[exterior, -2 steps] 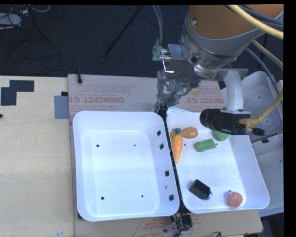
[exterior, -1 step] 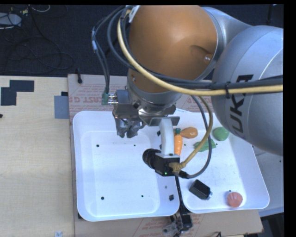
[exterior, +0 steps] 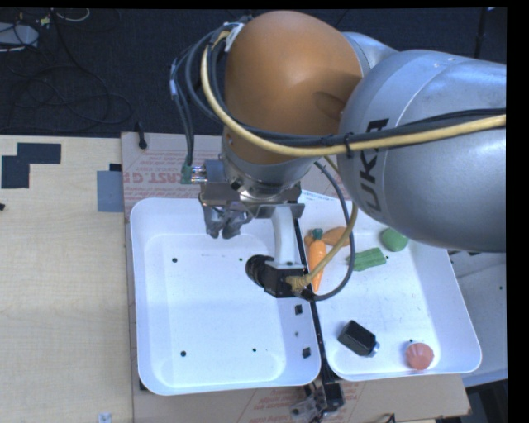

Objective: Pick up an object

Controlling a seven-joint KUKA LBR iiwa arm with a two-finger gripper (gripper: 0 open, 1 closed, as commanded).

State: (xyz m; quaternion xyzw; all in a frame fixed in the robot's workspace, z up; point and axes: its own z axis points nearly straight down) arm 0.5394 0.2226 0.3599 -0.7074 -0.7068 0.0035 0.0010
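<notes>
My gripper (exterior: 225, 221) hangs over the left bin (exterior: 157, 330), grip unclear. The right bin (exterior: 463, 347) holds one carrot (exterior: 316, 252), two green pieces, one black block (exterior: 358, 338), one pink ball (exterior: 419, 355).

Two shallow white bins sit side by side on a sheet of cardboard (exterior: 165, 169) with red printing. The left bin (exterior: 157, 330) has small dark marks on its floor. The right bin (exterior: 463, 330) adjoins it along a shared dark divider (exterior: 315, 330). The cardboard rests on a light wooden bench (exterior: 58, 289) with dark rectangular patches (exterior: 31, 159) near its far edge. Behind the bench, loose cables (exterior: 50, 25) lie on a dark floor.
</notes>
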